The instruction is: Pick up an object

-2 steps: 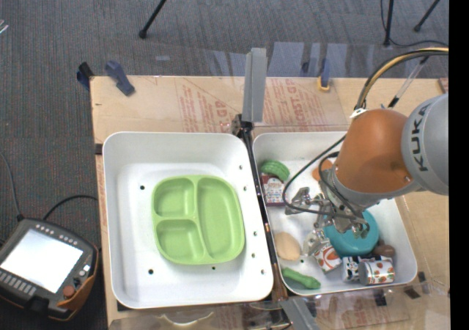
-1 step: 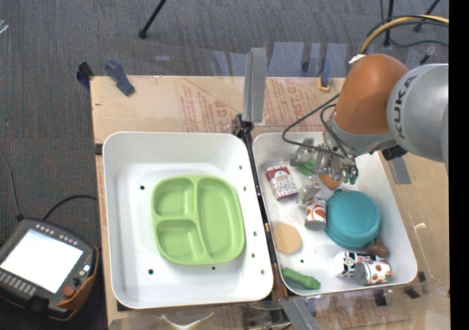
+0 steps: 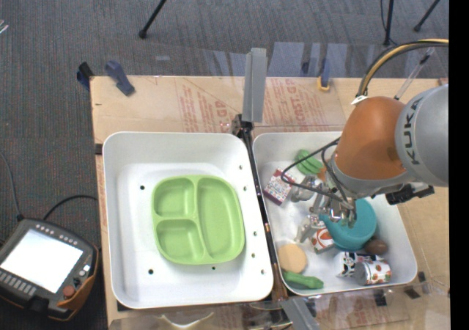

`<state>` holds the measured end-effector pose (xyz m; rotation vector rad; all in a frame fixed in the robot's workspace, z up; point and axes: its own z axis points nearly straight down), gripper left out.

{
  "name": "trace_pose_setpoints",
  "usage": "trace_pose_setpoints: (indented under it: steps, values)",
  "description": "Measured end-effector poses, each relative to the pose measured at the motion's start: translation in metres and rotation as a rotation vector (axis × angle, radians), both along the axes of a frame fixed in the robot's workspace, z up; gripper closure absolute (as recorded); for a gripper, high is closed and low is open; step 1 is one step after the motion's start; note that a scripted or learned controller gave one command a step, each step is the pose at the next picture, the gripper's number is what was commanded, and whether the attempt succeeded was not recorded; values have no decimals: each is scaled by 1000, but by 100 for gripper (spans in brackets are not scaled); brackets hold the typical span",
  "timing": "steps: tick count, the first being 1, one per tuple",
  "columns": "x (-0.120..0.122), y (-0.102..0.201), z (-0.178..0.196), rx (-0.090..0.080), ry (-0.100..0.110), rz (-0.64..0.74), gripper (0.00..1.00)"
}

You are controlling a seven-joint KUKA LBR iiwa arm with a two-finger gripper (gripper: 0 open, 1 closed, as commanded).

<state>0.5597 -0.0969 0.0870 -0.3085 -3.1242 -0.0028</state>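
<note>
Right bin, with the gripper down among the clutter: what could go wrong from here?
1. The gripper sits tight between the teal bowl and a small red-and-white item; it may nudge them rather than grasp one.
2. Things crowd the right bin, so a lift could drag a neighbour such as the tan disc.

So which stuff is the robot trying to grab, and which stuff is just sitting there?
For the job:
gripper
teal bowl
small carton
tan round piece
green bean-shaped piece
right bin

Just lying about:
green divided plate
left bin
handheld screen
</note>
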Motion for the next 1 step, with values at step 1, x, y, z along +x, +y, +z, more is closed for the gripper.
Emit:
trace_pose_setpoints:
  steps: [1]
  values:
    - [-70,-16,0,-1,-1,87,0]
